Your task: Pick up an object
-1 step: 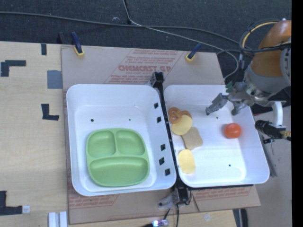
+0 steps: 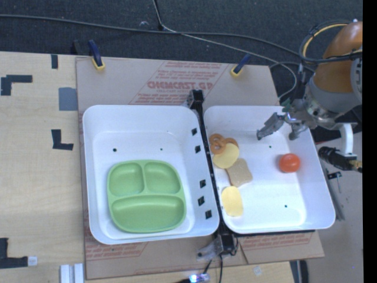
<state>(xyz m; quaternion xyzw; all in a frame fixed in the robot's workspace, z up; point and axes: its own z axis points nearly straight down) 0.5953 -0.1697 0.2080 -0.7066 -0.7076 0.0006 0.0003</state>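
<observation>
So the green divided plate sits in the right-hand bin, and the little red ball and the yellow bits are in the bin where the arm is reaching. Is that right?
Not quite. The camera view shows the green divided plate in the left bin, not the right one. The rest holds: the red ball and the yellow bits lie in the right bin, where the arm's gripper is reaching.

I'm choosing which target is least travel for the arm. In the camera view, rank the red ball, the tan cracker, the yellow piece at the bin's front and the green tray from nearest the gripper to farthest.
From the gripper, in the right bin:
1. Red ball, just in front of it, right side.
2. Tan cracker, mid-bin, toward the divider.
3. Yellow piece, front of the bin.
4. Green tray, across in the left bin.
</observation>
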